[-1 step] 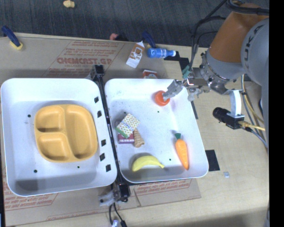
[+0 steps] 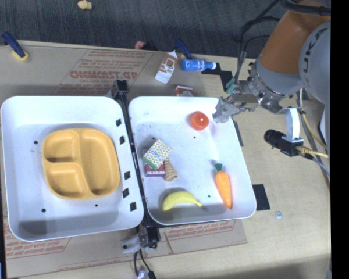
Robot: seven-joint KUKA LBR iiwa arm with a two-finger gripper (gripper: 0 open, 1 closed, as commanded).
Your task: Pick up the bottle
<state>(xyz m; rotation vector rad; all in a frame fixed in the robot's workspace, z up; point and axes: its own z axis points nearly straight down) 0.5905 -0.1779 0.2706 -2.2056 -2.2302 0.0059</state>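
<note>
Looking down on the surface (image 2: 279, 225) from the one fixed camera, two shallow white bins sit side by side, clipped together along their shared edge so they keep their place. The left bin (image 2: 11, 156) carries a yellow divided plate (image 2: 80, 161), lying flat in the middle. The right bin (image 2: 238, 185) holds the loose toy food: a red tomato (image 2: 199, 120) at the far side, a carrot (image 2: 223, 188) along the right wall, a banana (image 2: 180, 200) at the near edge, and a small checked packet (image 2: 156, 153) lying over a red one, with an ice-cream cone (image 2: 170, 170) just beside them. The bottle (image 2: 196, 65), blue with a white cap end, lies on its side on the cardboard sheet (image 2: 104, 68) beyond the right bin's far wall, outside both bins, near a small white carton (image 2: 166, 67). The hand (image 2: 224, 110) hangs over the far right corner of the right bin, near the tomato and well apart from the bottle; whether it is wide or narrow I cannot tell, and nothing is seen in it. By my judgement, the pick has not begun, since the hand would have to move farther back, past the bin wall.
</note>
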